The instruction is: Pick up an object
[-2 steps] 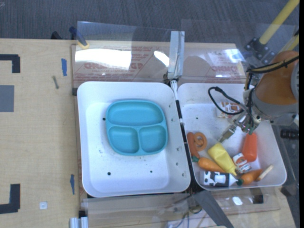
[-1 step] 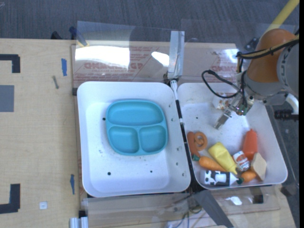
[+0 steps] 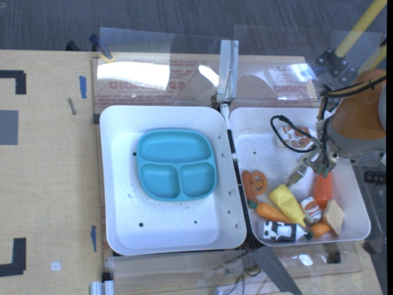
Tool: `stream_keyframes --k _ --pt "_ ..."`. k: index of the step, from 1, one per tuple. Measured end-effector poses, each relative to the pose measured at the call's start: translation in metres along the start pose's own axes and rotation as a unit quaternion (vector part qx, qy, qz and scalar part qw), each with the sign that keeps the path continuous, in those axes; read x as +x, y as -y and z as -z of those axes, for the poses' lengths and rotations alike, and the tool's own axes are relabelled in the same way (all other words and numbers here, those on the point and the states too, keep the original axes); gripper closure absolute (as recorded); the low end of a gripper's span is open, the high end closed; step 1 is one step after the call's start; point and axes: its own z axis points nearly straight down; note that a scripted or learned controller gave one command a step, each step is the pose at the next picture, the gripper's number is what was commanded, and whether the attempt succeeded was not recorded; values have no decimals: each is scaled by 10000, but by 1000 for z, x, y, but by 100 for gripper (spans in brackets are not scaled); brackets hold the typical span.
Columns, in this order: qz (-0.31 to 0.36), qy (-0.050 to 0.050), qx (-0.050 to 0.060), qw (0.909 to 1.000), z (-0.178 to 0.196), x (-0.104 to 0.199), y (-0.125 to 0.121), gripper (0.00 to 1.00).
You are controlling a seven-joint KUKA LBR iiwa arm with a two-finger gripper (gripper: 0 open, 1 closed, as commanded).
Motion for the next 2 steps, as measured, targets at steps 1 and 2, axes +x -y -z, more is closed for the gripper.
stream_keyframes --k 1,2 --pt "-1032 103 -133 9945 6 44 61 0" --pt "-947 23 -45 9955 1 57 60 0"
